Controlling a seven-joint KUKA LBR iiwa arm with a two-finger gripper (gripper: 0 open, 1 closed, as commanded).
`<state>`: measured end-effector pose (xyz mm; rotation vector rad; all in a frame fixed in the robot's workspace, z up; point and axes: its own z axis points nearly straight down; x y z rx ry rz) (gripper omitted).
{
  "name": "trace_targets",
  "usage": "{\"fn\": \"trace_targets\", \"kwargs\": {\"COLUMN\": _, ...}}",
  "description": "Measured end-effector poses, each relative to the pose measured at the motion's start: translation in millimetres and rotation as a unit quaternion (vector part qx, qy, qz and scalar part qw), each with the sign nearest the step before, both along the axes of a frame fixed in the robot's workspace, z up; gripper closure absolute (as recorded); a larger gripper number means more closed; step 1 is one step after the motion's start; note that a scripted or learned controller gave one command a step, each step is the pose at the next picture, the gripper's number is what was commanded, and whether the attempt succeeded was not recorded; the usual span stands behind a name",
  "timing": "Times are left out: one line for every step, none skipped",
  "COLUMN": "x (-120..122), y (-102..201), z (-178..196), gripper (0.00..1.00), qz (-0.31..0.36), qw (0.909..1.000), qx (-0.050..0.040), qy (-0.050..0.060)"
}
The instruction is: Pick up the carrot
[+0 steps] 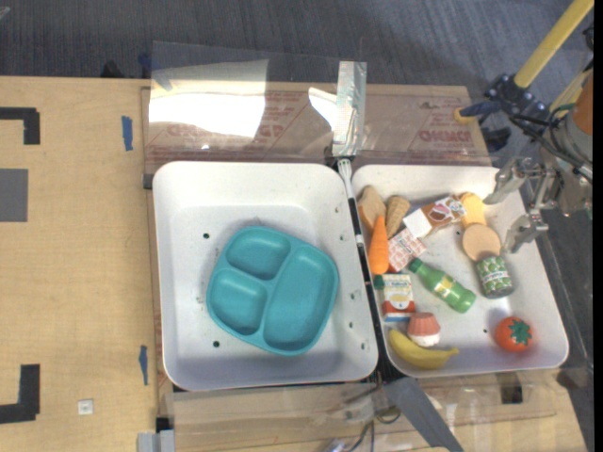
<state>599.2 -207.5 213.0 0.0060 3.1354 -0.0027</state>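
Two white bins [179, 281]; one teal tray [273, 290]; one carrot [379, 245]; one banana [419, 349]; one tomato [513, 333]; one green bottle [443, 286].

End effector [524, 217] hangs at right, holding nothing.

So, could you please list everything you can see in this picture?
bins: two, white, side by side
tray: one, teal, left bin
carrot: one, orange, right bin's left edge
bottle: one, green, right bin's middle
banana: one, yellow, right bin's near edge
tomato: one, red, right bin's near right corner
jar: one, green, right of the bottle
carton: one, small, below the carrot
tool: one, metal, over right bin's far right
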Motion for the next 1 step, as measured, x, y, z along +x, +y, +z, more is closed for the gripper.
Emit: {"fn": "trace_targets", "kwargs": {"x": 47.2, "y": 6.4, "z": -122.4, "gripper": 0.00, "qz": -0.032, "qw": 0.9995, "qx": 0.0022, "qy": 0.004}}
